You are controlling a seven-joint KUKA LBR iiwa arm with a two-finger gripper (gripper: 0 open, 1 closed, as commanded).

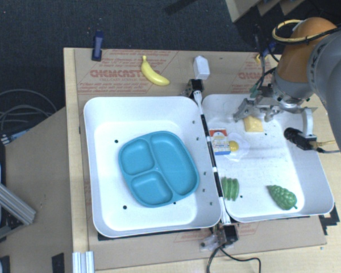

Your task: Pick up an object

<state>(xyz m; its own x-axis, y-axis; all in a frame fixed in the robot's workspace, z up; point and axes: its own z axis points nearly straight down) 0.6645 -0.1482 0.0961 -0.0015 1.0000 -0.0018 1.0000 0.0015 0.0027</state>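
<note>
End effector (pixel 254 110) sits low in the right bin's (pixel 312 169) far corner, fingers spread apart w/ a pale yellow block (pixel 253 124) just below them, not clamped; prob. lined up to grab it. Same bin: small carton (pixel 220 142), green pepper-like toy (pixel 230 189), green bumpy toy (pixel 282 197). Left bin (pixel 99 152) holds a blue divided tray (pixel 158 168). Banana (pixel 153 73) lies on the counter (pixel 79 67), outside both.

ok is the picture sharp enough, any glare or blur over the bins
Camera view: lighting is even and soft, with mild glare on the right bin floor around the small packet; the blue divided tray is crisp; the gripper above the yellow block looks slightly soft, with faint shadows beneath.
</note>
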